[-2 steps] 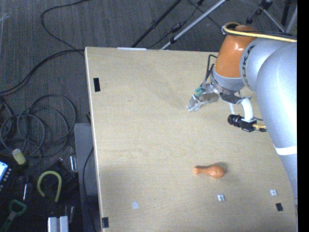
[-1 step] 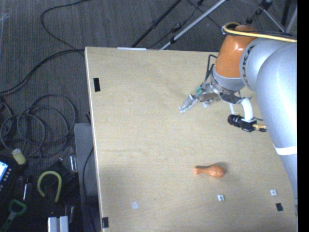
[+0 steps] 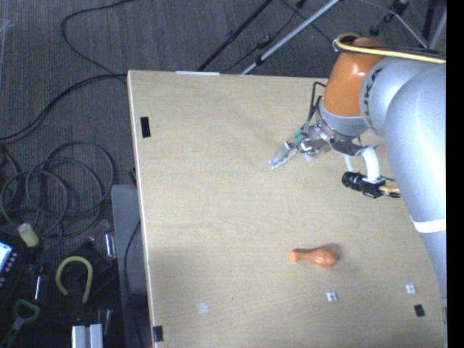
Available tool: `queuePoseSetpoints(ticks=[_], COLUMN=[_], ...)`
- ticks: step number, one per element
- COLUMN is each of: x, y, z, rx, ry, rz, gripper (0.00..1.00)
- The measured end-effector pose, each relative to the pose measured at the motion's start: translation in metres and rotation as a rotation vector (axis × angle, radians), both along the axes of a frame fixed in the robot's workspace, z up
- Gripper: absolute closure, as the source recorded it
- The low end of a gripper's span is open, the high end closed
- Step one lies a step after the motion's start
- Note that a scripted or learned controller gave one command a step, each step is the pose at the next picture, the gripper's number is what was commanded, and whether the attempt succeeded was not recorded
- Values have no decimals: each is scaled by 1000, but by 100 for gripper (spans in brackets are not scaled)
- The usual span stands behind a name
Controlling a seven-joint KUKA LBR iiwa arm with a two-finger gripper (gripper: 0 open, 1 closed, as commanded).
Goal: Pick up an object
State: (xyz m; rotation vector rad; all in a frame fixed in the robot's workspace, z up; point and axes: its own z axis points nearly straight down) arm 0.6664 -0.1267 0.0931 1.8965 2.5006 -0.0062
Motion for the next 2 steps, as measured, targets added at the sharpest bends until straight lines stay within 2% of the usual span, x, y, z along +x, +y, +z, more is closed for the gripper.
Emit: queuePoseSetpoints(ticks=[1,2], x=[0,0], y=[0,0], z=[9,9], rx=[0,0], ry=[-1,0], rz=[-1,0], gripper=[100,0])
